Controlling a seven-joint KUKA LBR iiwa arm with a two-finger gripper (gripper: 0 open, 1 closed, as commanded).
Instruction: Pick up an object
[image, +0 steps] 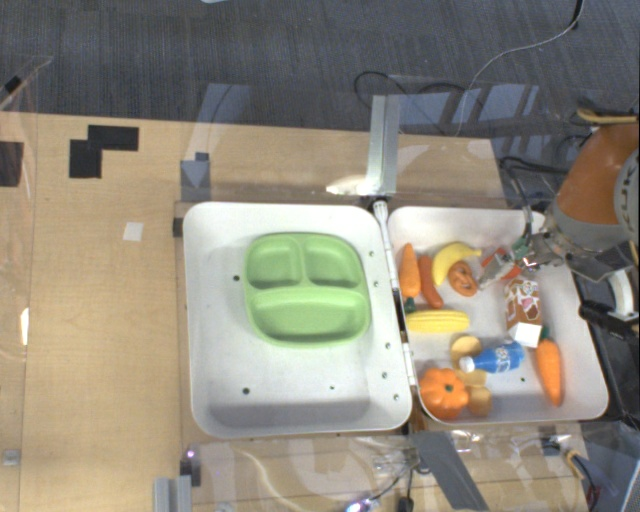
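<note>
Camera view has the gripper (508, 262) low in the right bin (590, 400), beside the apple (463, 279), presumably seeking a pick. Whether it is wide or narrow, I cannot tell.

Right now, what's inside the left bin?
Just the green divided tray, lying flat near the middle of the left bin, its three compartments holding nothing. Whatever the bin floor has under the tray is covered.
</note>
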